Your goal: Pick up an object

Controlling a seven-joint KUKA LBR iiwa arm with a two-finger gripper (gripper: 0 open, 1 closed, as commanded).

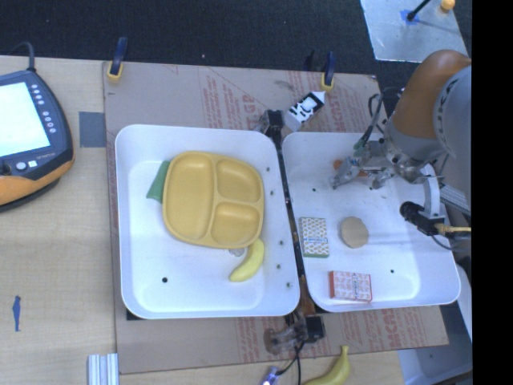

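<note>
Left bin (128, 215) – holding a yellow tray (212, 197), tilted, over a green pad (157, 181), with a banana (248, 263) just beside the tray's near edge. Right bin (321, 147) alongside, touching. Arm (429, 95) reaching in over the right bin's far side. Gripper (365, 171) low over bare floor there – open or closed cannot be told, nothing seen held. Near half of right bin: red box (350, 285), patterned box (313, 237), tan disc (353, 233), all well apart from the gripper.
</note>
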